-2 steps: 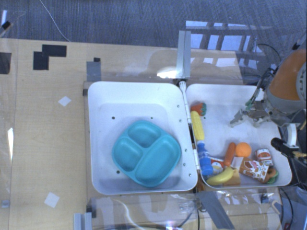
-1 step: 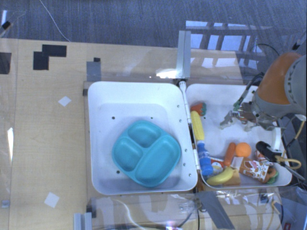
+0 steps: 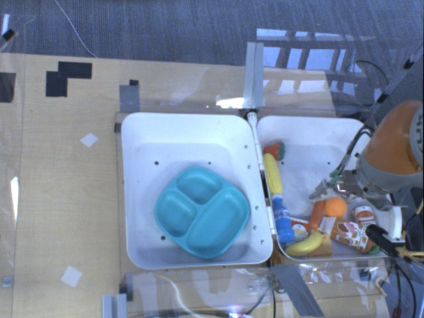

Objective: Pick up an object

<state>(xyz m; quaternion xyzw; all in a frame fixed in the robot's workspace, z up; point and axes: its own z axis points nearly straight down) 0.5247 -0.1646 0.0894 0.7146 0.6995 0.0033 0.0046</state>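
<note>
Your arm [image 3: 396,144] reaches in from the right, claw [image 3: 329,187] low over the right bin [image 3: 311,134]; grip state: cannot tell. Beside it an orange [image 3: 336,207], banana [image 3: 306,245], corn cob [image 3: 271,173], blue bottle [image 3: 282,218]. Left bin [image 3: 139,151] holds a blue divided plate [image 3: 202,211].

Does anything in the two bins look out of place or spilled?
Nothing looks spilled or damaged. The blue divided plate lies flat in the left bin. The toy foods, such as the corn cob and banana, crowd the right bin's near side.
</note>
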